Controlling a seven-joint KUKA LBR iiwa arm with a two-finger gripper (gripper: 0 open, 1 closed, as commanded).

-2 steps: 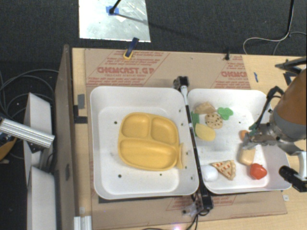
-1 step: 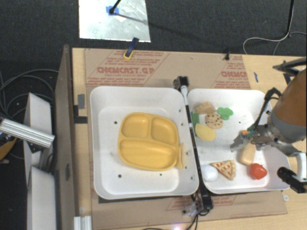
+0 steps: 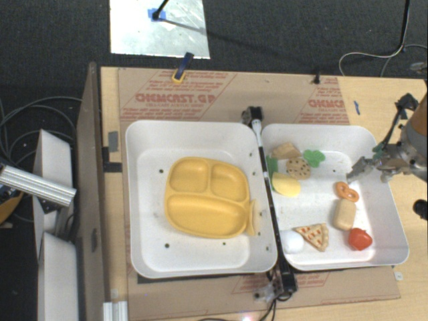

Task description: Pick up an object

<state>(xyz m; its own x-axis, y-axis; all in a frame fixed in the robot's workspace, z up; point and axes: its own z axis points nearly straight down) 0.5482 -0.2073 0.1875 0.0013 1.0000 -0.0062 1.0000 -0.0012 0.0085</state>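
Note:
The right bin (image 3: 381,199) holds several toy foods. Among them are an orange pretzel (image 3: 347,192), a beige bread roll (image 3: 344,214), a red tomato (image 3: 360,239), a pizza slice (image 3: 314,235) and a white egg (image 3: 292,241). A yellow lemon (image 3: 286,186), a cookie (image 3: 298,168), green broccoli (image 3: 313,157) and a toast piece (image 3: 285,150) lie nearer the bin's left wall. My gripper (image 3: 359,167) reaches in from the right over the bin's far right part. Its tip is just above and right of the pretzel, and I see nothing held in it.
The left bin (image 3: 144,179) contains a yellow divided plate (image 3: 204,197). A black divider clip (image 3: 253,116) sits between the bins at the back. Cardboard (image 3: 200,92) lies under both bins, and cables (image 3: 374,55) trail at the back right.

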